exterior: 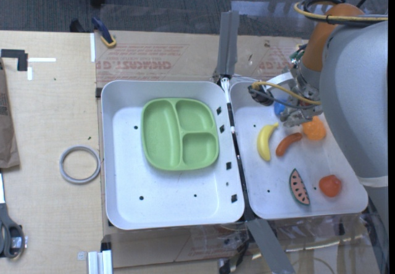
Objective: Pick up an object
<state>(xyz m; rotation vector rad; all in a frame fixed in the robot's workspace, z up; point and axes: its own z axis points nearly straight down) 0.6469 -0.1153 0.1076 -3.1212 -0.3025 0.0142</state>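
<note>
Five toy foods lie in the right bin [259, 202], with the gripper [295, 112] low over the far end; how wide it stands, I cannot tell. A small blue piece [279, 108] sits tight against it, half hidden by yellow cable [271, 86]. Just beyond the tip there's a round orange ball [315, 130] and a smooth red-orange sausage shape [289, 143], its long axis slanting up toward the gripper. Next out is the curved banana [265, 141], running lengthwise along the bin. Further off are a flat watermelon slice [300, 187] and a red tomato [331, 185]. Well away, the left bin [117, 205] holds a glossy green divided plate [181, 134]. A tape ring [80, 163] lies on the bench.
</note>
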